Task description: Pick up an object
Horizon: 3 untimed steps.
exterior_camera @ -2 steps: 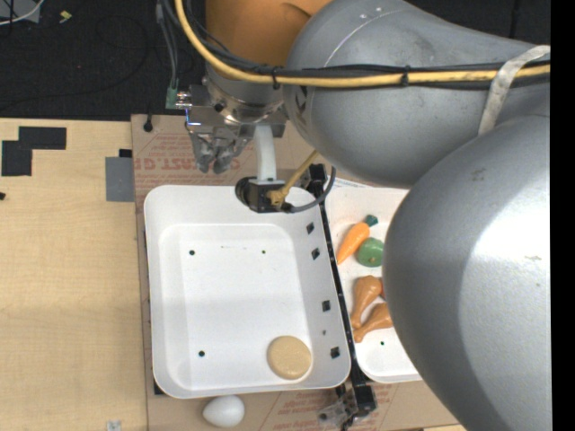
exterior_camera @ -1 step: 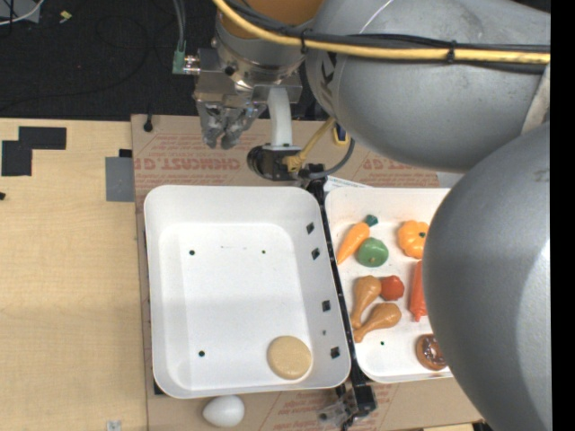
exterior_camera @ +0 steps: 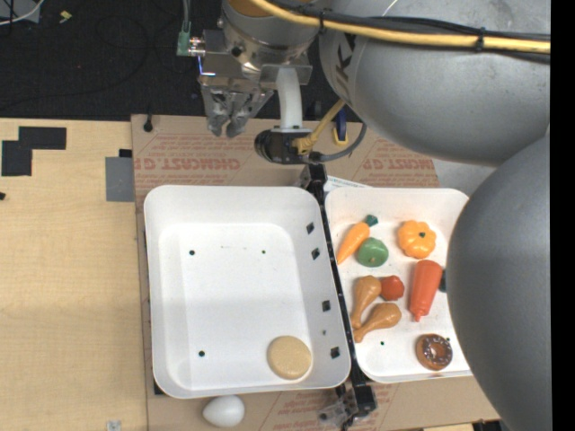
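Camera view: 2 white bins side by side on the bench. Left bin (exterior_camera: pixel 171 241) carries 1 thing, a round tan cookie (exterior_camera: pixel 289 357) near its front right corner, lying flat, no long axis to speak of. Outside that bin, just past its front edge on the board, 1 white egg (exterior_camera: pixel 223 410), long axis roughly left-right.

Right bin (exterior_camera: pixel 395 196) carries 7 things. 1 small carrot (exterior_camera: pixel 352 241) near the back left, long axis slanted, leafy end toward back right, tip toward front left. 1 green round veg (exterior_camera: pixel 373 253) touching it on the right. 1 orange pumpkin (exterior_camera: pixel 417 238) toward the back, stem up. 1 red tomato (exterior_camera: pixel 392 286) at mid bin. 2 tan drumstick-shaped pieces: one (exterior_camera: pixel 364 297) upright-ish in frame, thin end to the front, and one (exterior_camera: pixel 377 320) slanted, thin end to front left. 1 red-orange carrot-like piece (exterior_camera: pixel 425 289), long axis back-front, narrow end to the front. 1 brown donut (exterior_camera: pixel 436 352) at the front right.

Gripper (exterior_camera: pixel 228 122) hangs beyond the back edge of the left bin, over the brown board, fingers close together, narrow, nothing between them.
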Tool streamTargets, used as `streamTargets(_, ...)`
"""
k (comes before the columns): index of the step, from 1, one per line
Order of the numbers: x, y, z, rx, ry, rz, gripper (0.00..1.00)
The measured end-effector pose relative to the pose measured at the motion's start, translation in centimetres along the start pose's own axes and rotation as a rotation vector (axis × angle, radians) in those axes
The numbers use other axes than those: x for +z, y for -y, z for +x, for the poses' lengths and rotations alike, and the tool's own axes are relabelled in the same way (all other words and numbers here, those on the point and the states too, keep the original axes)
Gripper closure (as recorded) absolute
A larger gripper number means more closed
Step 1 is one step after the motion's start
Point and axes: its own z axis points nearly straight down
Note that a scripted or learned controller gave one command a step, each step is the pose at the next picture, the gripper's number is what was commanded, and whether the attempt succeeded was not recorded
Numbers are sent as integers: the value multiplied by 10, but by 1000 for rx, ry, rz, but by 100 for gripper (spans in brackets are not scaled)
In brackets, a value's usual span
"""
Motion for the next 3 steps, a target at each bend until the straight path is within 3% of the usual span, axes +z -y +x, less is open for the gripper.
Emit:
streamTargets(1, -45, 1, 0, -1, -1, -1, 100)
streamTargets(2, -122, -2, 0, 0, -1, -4, 100)
streamTargets(3, -34, -2, -114, 16, 6, 13, 100)
